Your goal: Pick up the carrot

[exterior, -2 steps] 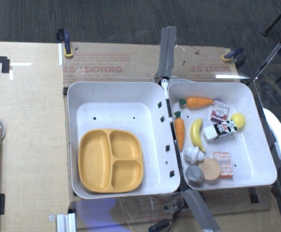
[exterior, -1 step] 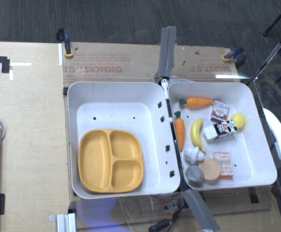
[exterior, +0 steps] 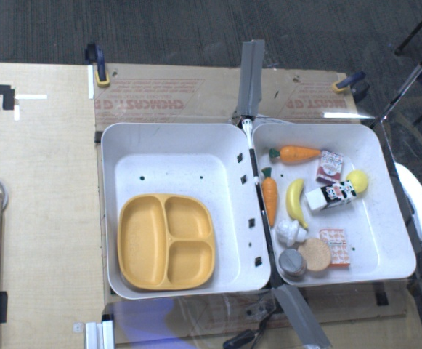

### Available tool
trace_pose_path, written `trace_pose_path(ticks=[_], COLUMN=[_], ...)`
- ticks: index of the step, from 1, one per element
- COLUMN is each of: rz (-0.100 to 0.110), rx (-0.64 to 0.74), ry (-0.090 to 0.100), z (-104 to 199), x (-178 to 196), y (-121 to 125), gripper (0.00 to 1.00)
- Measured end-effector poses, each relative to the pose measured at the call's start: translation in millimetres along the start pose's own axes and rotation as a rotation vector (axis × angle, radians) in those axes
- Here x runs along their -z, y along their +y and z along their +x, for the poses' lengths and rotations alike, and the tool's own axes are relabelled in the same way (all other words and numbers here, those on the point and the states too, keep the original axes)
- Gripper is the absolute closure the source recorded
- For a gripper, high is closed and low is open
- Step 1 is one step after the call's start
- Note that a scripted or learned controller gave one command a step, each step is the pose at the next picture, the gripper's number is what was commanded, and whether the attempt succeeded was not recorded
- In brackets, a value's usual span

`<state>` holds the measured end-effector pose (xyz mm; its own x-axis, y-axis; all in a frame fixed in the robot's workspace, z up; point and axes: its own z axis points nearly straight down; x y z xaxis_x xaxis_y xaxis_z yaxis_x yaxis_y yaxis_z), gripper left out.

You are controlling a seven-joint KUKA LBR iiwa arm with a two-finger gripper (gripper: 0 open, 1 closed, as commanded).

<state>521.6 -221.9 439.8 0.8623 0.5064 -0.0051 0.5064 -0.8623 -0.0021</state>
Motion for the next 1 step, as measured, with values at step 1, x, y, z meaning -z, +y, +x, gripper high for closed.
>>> trace_pose_path(ticks=[1], rz=[0.0], rx=[0.0], ry=[0.0], z=[0.0], x=[0.0], y=[0.0], gripper=[0.0])
